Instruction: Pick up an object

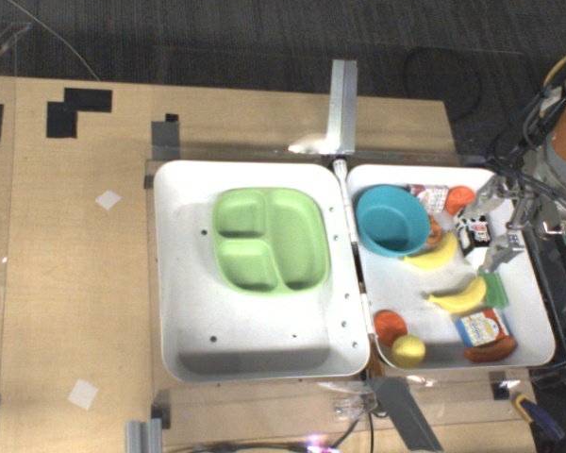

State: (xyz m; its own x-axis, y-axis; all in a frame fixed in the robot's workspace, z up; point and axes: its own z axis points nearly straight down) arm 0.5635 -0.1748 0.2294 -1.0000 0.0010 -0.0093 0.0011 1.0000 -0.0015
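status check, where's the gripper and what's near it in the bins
Two-finger gripper over right white bin, fingers open, nothing between them. Curved yellow banana just below it, loose. Round blue bowl and green divided plate lie further left.

The two shallow white plastic bins (184, 253) looked smooth with a soft shine. The light green divided plastic tray (269, 239) was matt, and the round blue plastic bowl (391, 220) was glossy. The pale wooden table (66, 281) had a dull, smooth finish.
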